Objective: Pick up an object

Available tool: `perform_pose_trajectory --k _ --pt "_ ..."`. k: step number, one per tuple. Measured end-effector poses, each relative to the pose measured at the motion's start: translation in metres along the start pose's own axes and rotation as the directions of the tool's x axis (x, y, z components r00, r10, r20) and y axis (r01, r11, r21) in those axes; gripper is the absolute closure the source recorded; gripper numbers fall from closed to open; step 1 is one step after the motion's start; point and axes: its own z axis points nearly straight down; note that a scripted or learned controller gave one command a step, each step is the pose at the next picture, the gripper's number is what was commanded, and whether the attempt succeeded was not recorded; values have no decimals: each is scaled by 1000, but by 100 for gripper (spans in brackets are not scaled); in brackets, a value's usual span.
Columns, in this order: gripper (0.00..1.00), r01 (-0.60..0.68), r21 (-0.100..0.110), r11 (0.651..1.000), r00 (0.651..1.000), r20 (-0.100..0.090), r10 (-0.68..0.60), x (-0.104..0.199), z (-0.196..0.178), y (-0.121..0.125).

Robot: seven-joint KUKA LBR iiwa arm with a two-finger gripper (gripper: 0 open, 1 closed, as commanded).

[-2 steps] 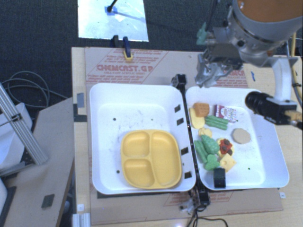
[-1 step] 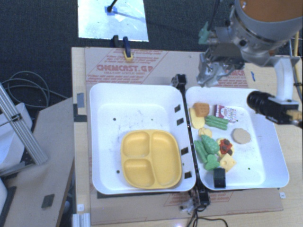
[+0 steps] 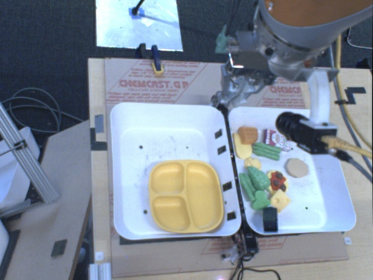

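Tool [image 3: 233,95] sits at the far edge of the bins, over the top end of the divider between them, hanging from the grey arm with orange band [image 3: 309,10]. Metal parts blur together there; cannot tell whether it is wide, narrow, or holding anything.

Just in front of the tool and to its right, in the right white bin [image 3: 335,214], lies the cluster of small objects:
- orange-brown block [image 3: 248,134], closest to the tool
- yellow flat piece [image 3: 242,149], touching the block's near side
- red-and-white small packet [image 3: 271,137], beside the block
- green ridged plastic piece [image 3: 267,151], just below the packet
- tan round disc [image 3: 297,168], further right
- green lumpy toys [image 3: 256,182], nearer the front
- black small cube [image 3: 270,219], at the front edge

A black cylindrical unit [image 3: 300,131] overhangs this bin.

In front of the tool and to its left, the left white bin [image 3: 125,156] carries a yellow three-compartment plastic tray [image 3: 186,195]. Both bins rest on the desk [image 3: 96,92].
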Motion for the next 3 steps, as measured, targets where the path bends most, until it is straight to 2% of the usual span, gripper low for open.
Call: perform_pose_trajectory --k 1,2,3 --pt "100 -1 -1 1000 1000 1 1 43 1 54" --pt "100 -1 2 1000 1000 1 1 33 0 1" --pt "100 1 -2 1000 1000 0 -1 34 -12 3"
